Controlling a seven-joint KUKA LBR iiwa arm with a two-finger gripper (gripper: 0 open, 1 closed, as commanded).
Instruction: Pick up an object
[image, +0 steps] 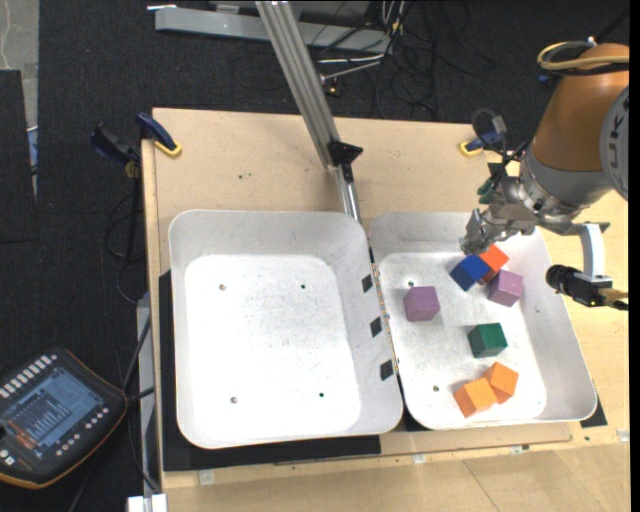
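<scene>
The end effector (482, 238) is hovering over the small blue cube (467, 272) and orange cube (493, 260) in the right-hand white bin (570, 340); its opening cannot be determined. The crowding cubes are risking a deflected grasp.

Tan wooden bench (260, 160), seen from above at a slant. Directly on it, two shallow white bins side by side, rims touching at the middle seam. Left bin (190, 300) left of the seam, floor speckled with dark flecks. Right bin (560, 390) right of the seam. Grey metal pole (300, 70) slanting down to the bench just above the seam's far end, black fitting at its foot. Blue-and-yellow clamp (160, 135) on the far bench corner above the left bin; second clamp (482, 135) on the far edge above the right bin. Black mat (270, 450) showing under the left bin's near rim.
</scene>
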